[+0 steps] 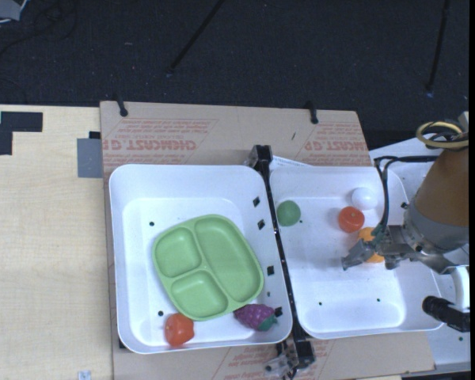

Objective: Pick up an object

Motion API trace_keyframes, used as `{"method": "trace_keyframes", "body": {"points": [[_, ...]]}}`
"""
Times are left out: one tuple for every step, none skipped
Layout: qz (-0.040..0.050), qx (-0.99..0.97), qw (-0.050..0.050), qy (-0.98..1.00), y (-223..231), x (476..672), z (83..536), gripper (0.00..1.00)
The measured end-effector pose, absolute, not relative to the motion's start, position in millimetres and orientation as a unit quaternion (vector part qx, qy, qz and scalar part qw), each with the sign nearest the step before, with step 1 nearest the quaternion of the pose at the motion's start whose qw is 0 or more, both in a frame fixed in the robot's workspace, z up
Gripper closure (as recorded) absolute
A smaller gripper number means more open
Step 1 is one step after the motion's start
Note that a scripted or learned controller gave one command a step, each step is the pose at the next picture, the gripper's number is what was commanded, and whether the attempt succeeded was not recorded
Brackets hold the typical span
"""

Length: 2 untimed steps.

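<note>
Gripper (362,256) sits low over the right bin (332,323), right-hand side, fingers pointing left. You can't tell from this angle whether it's spread or closed, or whether anything is in it. A small orange piece (367,233) shows just above the fingertips, partly hidden, so contact is unclear.

Pickable items in the right bin: red-orange ball (351,219) just up-left of the wrist, white ball (363,198) touching or just beside it on the far side, green ball (288,212) near the divider, well apart from the gripper.

Left bin (131,212) holds a green divided plate (207,266), tilted, with three compartments. Against the near wall you have a red-orange fruit (179,329) at the plate's lower left corner and a purple grape bunch (256,316) at its lower right, both just beside the plate.

Both bins rest on a cardboard sheet (222,133).
</note>
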<state>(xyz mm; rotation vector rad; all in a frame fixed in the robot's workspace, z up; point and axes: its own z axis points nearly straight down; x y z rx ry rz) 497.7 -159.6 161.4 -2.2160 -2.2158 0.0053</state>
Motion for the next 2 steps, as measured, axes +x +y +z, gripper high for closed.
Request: {"method": "trace_keyframes", "body": {"points": [[0.0017, -0.707, 0.004, -0.707, -154.1, 498.3, 98.0, 0.0], [0.0012, -0.709, 0.003, -0.705, -155.8, 498.8, 111.2, 1.0]]}}
